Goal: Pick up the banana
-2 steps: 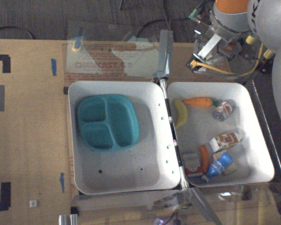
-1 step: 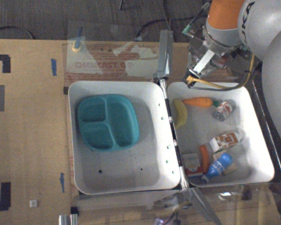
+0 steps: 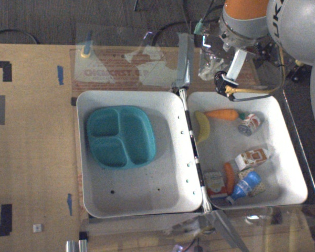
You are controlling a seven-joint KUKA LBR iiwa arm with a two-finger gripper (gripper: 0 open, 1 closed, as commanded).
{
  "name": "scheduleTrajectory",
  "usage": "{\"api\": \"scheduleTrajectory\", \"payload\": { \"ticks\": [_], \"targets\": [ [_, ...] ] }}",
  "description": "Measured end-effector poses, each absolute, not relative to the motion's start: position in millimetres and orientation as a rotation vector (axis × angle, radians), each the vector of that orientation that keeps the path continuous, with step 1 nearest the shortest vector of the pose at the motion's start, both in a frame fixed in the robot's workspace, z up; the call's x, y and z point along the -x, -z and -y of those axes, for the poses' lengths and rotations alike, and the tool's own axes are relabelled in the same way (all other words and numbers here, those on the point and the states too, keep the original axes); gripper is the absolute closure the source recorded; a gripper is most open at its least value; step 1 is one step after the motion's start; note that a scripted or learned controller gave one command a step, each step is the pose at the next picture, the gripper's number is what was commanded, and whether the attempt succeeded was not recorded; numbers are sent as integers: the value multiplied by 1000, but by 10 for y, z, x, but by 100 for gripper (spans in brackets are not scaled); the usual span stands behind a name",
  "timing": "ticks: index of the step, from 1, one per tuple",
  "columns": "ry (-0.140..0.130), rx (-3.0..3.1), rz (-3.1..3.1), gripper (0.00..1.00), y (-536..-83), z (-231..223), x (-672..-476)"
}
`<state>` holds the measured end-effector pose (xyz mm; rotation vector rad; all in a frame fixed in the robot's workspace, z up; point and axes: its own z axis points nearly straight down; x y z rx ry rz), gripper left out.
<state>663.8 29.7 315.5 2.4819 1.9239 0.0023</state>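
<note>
Two shallow white bins sat side by side on the tabletop. The banana [image 3: 202,126] lay in the right bin [image 3: 293,154], close against its left wall towards the far corner, its length running along that wall. A carrot [image 3: 221,114] lay just beside its far end; we could not tell whether the two touched. A small can [image 3: 249,124], a carton [image 3: 252,159] and a blue bottle [image 3: 247,185] lay well apart from it, and the left bin [image 3: 147,190] held a teal divided plate [image 3: 121,136].

The arm [image 3: 249,4] hung above the far rim of the right bin, with the jaws high over that edge and nothing visible between them. Whether they were open or closed we could not tell.

We judged the step in hand to be the approach, with the grasp not yet begun. The next move called for bringing the jaws nearer and slightly left until they stood over the middle of the banana, turned to span its narrow width, then lowering them. We thought the wall on one side and the carrot at the end left little room, so a careless descent risked striking either.
</note>
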Motion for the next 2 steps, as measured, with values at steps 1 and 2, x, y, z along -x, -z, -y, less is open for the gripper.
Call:
{"api": "scheduleTrajectory", "payload": {
  "ticks": [1, 2],
  "targets": [
    [-3, -2684, -1629, 100, -3316, -252, -6670],
    [-2, -2613, -1741, 100, -3819, -632, -6668]
  ]
}}
